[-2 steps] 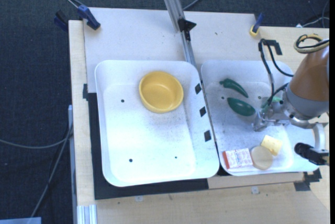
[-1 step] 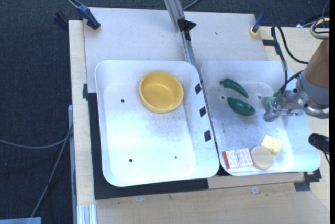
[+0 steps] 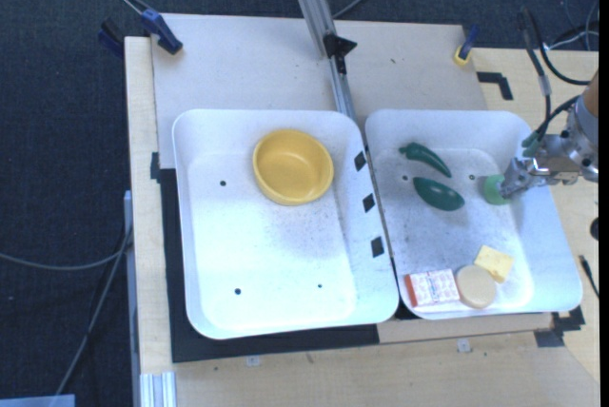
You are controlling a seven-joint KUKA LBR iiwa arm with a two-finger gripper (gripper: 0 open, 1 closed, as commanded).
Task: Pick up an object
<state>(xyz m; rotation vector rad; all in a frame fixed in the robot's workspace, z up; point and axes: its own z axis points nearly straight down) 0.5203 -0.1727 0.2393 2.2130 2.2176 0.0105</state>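
- Nearest the camera, along the right bin's [image 3: 561, 286] front edge, lie a small red-and-white packet [image 3: 431, 287], a round cream disc [image 3: 476, 286] touching its right side, and a pale yellow wedge [image 3: 493, 261] just behind the disc.
- At that bin's right wall, about midway along it, sits a small light-green object [image 3: 494, 189]; it is partly covered by the gripper and its shape is hard to read.
- Right beside it on the right, the gripper [image 3: 515, 183] reaches in over the right wall and its tip meets the green object.
- Whether the jaws are open, closed or gripping the green object cannot be told from this view, as the tip is small and blurred.
- Toward the middle of the same bin lie two dark green pieces: a slim curved one [image 3: 424, 157] nearer the back edge, and a broader oval one [image 3: 439, 195] just in front of it; they are close together, and whether they touch is unclear.
- Both dark green pieces are apart from the light-green object, to its left.
- Across in the left bin [image 3: 205, 300], a yellow bowl [image 3: 293, 166] stands upright near the back edge, toward the back right corner.
- Behind the bins, a grey metal bar [image 3: 314, 1] slants down across the bench [image 3: 238, 63] to the gap between the two bins.
- Blue clamps [image 3: 162, 29] grip the bench's back left corner.
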